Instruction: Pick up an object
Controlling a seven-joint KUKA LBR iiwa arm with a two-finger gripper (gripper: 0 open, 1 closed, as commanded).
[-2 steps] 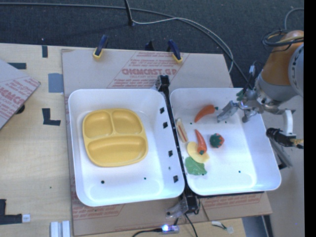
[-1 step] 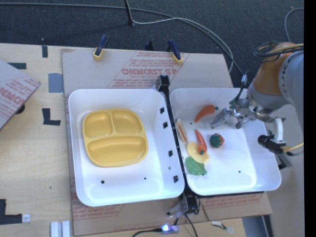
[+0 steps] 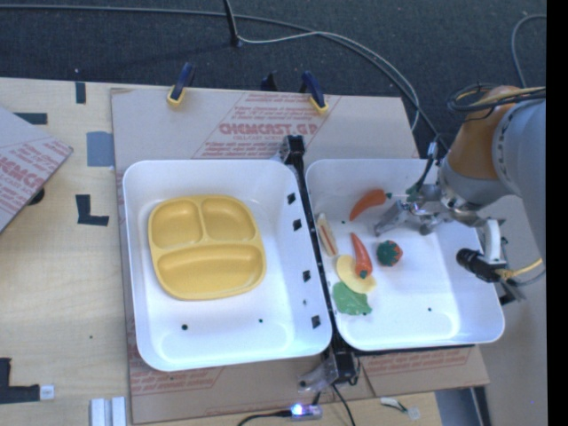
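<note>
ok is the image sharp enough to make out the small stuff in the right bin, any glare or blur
Camera view: even soft light, no hard glare on the right bin; the small toy foods look slightly soft, edges fuzzy; the claw casts only a faint shadow; the yellow tray reads clearly.

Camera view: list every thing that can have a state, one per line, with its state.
Yellow divided plate: flat in the left bin, nothing in its compartments.
Orange toy carrot: lying loose in the right bin.
Red toy pepper: lying on the yellow toy.
Green ball: resting, untouched.
Green leaf toy: lying flat.
Gripper: low over the right bin, holding nothing.
</note>
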